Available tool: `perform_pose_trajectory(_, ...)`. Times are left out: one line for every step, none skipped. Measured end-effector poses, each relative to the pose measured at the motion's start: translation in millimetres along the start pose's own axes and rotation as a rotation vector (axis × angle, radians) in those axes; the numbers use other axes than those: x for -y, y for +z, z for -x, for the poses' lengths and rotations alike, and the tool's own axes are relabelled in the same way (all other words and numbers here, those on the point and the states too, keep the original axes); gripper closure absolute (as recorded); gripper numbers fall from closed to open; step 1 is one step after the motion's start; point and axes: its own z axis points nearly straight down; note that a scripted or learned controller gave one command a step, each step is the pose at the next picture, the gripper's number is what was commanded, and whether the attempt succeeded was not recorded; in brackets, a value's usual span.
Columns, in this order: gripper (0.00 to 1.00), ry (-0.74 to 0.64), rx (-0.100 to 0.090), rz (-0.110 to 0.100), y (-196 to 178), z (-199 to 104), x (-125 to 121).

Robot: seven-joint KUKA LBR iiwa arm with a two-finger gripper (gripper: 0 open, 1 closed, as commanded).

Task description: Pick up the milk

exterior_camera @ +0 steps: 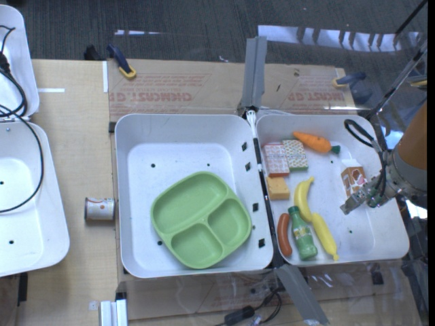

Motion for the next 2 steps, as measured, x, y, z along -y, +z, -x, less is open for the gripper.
perform_pose_trajectory(1.0,-0.117,-0.001,0.0,19.3,-8.2,-4.1)
perform_pose_trajectory(1.0,-0.153,0.002,0.002,-14.0,3.3,-8.7)
